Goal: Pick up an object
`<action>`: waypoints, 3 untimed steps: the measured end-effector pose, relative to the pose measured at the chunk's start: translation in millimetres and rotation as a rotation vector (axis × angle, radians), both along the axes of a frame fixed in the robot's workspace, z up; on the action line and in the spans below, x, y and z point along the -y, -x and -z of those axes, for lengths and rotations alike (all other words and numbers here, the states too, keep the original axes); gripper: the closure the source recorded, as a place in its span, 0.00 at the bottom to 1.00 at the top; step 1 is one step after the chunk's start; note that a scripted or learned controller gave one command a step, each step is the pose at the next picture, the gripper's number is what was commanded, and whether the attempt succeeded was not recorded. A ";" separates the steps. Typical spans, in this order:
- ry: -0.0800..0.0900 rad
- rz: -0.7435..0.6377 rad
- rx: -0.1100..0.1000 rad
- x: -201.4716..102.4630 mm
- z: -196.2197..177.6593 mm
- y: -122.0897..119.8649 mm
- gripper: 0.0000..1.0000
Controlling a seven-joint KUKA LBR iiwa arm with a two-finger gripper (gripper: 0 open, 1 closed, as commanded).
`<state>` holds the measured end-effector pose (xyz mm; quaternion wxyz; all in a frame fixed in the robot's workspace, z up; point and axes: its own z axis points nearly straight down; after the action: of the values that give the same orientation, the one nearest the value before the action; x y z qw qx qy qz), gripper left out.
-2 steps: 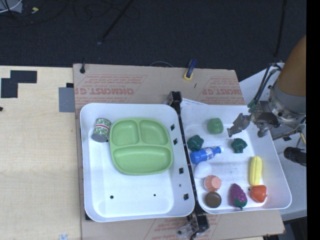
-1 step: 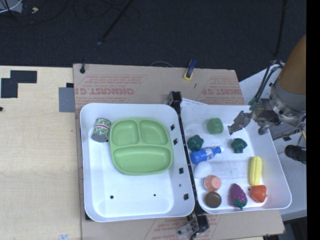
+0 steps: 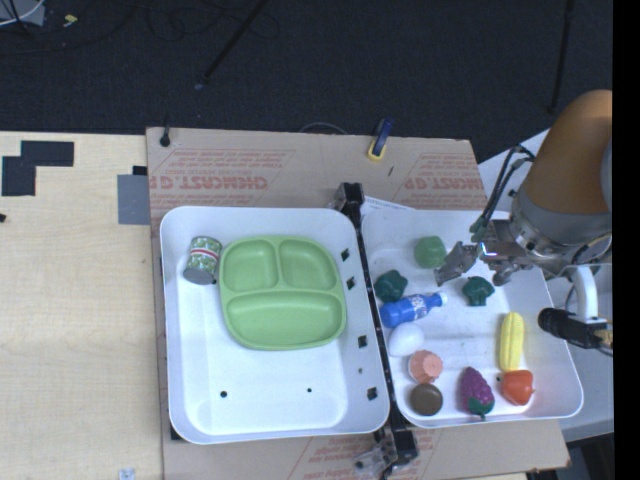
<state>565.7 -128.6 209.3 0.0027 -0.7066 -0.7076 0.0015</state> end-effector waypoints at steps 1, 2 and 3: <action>0.000 0.001 0.000 -3.7 61.0 -6.8 0.00; 0.000 0.003 0.016 -6.2 101.8 -18.1 0.00; 0.000 0.004 0.002 -6.3 123.0 -17.6 0.00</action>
<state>583.3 -122.3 86.4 0.0022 -0.7079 -0.7063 0.0009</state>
